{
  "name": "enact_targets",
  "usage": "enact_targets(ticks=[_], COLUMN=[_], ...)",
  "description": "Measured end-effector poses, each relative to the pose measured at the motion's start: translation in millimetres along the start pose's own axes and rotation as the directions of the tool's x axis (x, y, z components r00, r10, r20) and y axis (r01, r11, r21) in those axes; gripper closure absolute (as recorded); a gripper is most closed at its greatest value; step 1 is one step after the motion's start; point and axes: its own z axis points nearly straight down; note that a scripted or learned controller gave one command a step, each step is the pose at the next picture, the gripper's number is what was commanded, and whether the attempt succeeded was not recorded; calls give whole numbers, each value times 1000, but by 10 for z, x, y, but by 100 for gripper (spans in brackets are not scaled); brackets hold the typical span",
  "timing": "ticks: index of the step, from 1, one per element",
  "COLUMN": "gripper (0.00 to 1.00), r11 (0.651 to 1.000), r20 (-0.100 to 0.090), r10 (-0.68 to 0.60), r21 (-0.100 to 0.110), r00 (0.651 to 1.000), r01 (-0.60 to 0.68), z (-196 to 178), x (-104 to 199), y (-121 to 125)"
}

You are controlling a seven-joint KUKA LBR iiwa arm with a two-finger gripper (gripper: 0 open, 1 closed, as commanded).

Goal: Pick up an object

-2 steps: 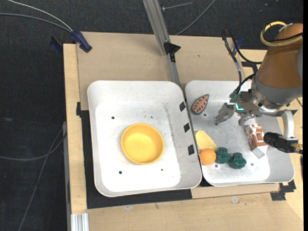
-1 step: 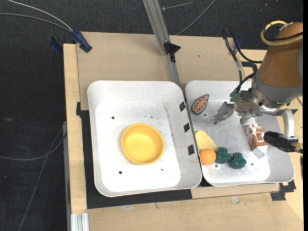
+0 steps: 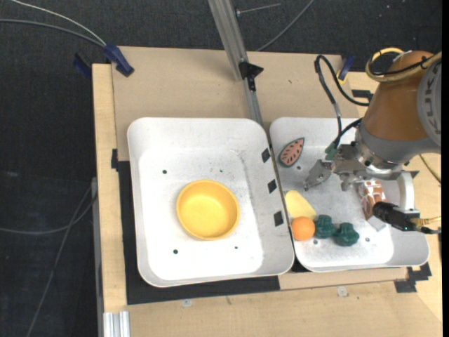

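Note:
The right bin (image 3: 393, 255) holds several small objects. A pink-orange leaf-shaped piece (image 3: 291, 151) lies near its far left corner. Along the near left side sit a pale yellow wedge (image 3: 299, 203), an orange ball (image 3: 303, 228) and a dark green toy (image 3: 335, 231). A copper-striped object (image 3: 370, 196) lies just under the wrist. My gripper (image 3: 332, 179) hangs over the middle of this bin, open, with bare bin floor between its fingers. It stands right of the leaf piece and above the yellow wedge, touching neither.
The left bin (image 3: 151, 258) holds a yellow bowl (image 3: 206, 208). A metal pole (image 3: 235, 44) slants down to the gap between the bins. The grey arm with its orange band (image 3: 400, 107) covers the right bin's far right part. Cables run beside the wrist.

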Motion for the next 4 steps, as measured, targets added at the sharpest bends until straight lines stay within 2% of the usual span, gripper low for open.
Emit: enact_targets(ticks=[1, 2, 3, 4], gripper=[0, 0, 100, 100], r11=[1000, 1000, 1000, 1000], r20=[0, -2, -4, 7], r10=[-1, 1, 1, -2], r21=[1, 0, -3, -25], r00=[1000, 1000, 1000, 1000], r01=[1, -1, -1, 2], z=[655, 720, 598, 149], x=[29, 40, 49, 52], y=[2, -13, -3, 23])
